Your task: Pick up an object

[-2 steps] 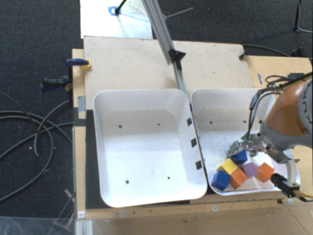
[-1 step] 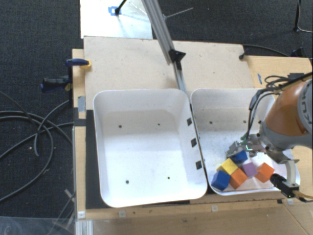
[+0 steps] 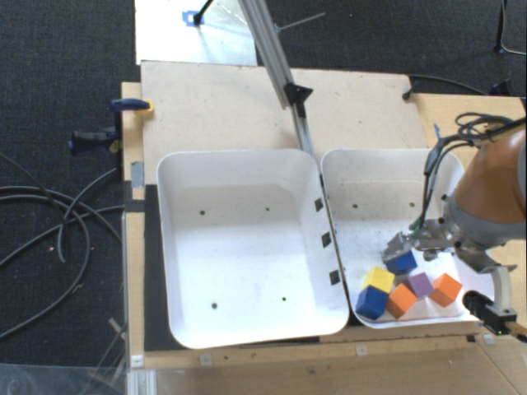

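Dark carpet strewn with cables surrounds my plywood bench (image 3: 247, 105), and on it the two white bins sit side by side: the left bin (image 3: 177, 220) well off to my far side, the right bin (image 3: 354, 188) directly under me. My grey and orange arm (image 3: 490, 196) reaches in over the right bin's corner, and my pincer (image 3: 409, 245) hangs low above a huddle of blocks. A blue cube (image 3: 401, 261) lies right at my tip, apparently touching it; whether it sits between the jaws, and how wide they stand, I cannot tell from this angle. Just beyond it lie a yellow cube (image 3: 380, 279), a second blue cube (image 3: 370, 302), an orange cube (image 3: 402, 299), a purple cube (image 3: 421, 284) and another orange cube (image 3: 445, 290), all packed close. I judge the step wants a centred, straight descent on the nearest blue cube, closing firmly and lifting slowly so the neighbours don't snag
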Robot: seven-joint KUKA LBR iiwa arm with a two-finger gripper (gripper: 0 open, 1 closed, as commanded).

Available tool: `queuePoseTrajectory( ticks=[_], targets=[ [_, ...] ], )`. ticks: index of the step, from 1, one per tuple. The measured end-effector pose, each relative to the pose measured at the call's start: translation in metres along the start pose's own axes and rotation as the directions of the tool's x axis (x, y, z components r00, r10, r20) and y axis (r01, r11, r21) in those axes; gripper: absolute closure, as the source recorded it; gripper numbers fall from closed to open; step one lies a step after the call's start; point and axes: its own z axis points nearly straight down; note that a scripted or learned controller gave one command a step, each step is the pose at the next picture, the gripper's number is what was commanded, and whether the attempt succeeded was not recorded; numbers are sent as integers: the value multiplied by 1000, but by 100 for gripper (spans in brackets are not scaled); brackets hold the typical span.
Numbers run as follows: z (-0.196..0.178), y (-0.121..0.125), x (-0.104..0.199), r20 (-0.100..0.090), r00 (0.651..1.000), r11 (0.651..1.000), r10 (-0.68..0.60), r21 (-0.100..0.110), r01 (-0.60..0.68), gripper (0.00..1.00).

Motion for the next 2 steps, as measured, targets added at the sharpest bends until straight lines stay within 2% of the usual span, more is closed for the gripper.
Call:
queuePoseTrajectory(
  ticks=[1, 2],
  targets=[
    [56, -2, -4, 2, 1000, 1000, 3, 1, -3, 0],
    [-79, 12, -8, 3, 1000, 1000, 1, -4, -1, 0]
  ],
)
